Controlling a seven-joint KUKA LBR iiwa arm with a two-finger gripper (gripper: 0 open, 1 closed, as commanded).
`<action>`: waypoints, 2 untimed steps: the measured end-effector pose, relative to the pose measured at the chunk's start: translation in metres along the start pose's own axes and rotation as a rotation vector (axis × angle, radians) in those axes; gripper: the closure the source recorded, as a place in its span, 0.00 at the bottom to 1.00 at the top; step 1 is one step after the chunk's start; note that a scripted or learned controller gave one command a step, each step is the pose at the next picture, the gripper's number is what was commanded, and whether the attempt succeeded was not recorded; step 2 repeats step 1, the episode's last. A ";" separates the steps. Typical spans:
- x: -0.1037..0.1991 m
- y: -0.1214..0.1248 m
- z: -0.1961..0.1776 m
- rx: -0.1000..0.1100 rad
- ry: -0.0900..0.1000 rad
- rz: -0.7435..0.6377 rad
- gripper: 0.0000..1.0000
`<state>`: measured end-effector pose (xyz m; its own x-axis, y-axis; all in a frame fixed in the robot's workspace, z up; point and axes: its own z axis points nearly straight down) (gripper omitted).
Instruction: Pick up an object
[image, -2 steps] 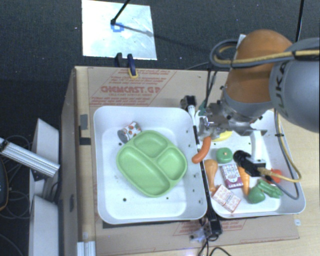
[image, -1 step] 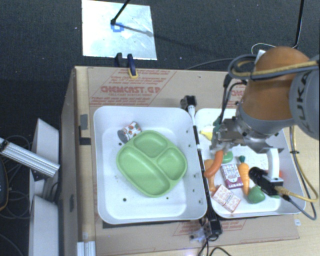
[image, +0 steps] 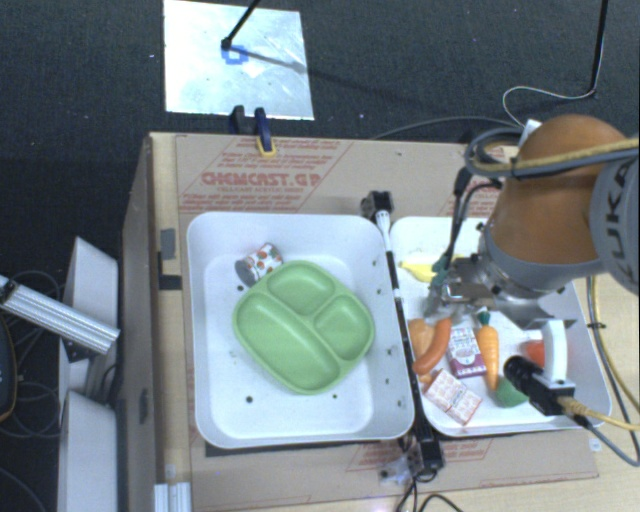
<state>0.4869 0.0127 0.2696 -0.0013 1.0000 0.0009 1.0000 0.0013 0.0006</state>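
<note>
My gripper (image: 450, 292) hangs low over the left part of the right bin (image: 440, 232), below the arm's grey and orange wrist (image: 560, 200). Just under it lie toy foods: an orange piece (image: 430, 342), a carrot (image: 488, 352), and a small red and white box (image: 464, 350) between them. Another small box (image: 452, 398) lies near the bin's front edge. A yellow piece (image: 420, 269) sits to the left of the gripper. I see nothing held in the gripper. The arm hides the back and right of this bin.
The left bin (image: 215, 400) holds a green divided plate (image: 303, 325) and a small patterned cup (image: 260, 263) on its side behind it. A green piece (image: 510, 392) and a red piece (image: 535, 352) lie at the right bin's front right. Cables run beside the arm.
</note>
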 end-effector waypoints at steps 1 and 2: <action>-0.048 0.000 0.007 -0.001 -0.001 0.001 1.00; -0.048 0.000 0.007 -0.001 -0.001 0.001 1.00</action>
